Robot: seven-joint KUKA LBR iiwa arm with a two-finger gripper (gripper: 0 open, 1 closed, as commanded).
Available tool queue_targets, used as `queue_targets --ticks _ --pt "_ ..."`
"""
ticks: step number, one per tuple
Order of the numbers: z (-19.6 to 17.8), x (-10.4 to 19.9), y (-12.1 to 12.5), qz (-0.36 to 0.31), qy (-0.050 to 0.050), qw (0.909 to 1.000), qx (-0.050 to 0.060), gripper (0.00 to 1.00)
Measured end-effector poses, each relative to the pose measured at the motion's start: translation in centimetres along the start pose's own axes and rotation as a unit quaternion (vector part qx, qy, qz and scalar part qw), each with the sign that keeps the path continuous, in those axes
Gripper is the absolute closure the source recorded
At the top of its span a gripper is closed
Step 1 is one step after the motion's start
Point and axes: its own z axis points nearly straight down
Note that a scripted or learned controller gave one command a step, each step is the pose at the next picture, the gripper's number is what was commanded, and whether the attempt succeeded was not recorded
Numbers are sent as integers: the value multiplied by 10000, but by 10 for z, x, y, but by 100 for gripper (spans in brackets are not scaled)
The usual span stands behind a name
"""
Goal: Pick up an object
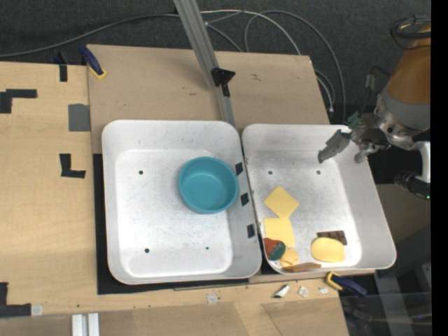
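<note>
My gripper [346,150] hovers over the far right corner of the right bin [364,187], open, with nothing between its fingers [332,148]. Well in front of it, in that bin, lie a yellow square piece [281,201] and a second yellow square [278,229]. At the bin's near edge are a small red and green object [274,248], a yellow lemon-shaped object [327,250], a dark brown block [333,236] behind the lemon, and a thin brown piece [302,265]. A blue bowl [207,184] stands upright in the left bin [126,208].
A grey metal pole [199,40] slants up from behind the seam between the bins. Cables [280,26] loop across the back of the bench. Blue and yellow clips sit at the far left [92,61] and near right [344,283] of the board.
</note>
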Motion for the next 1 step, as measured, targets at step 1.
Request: queue_targets --ticks 1 --pt "0 0 0 0 0 10000 -1 0"
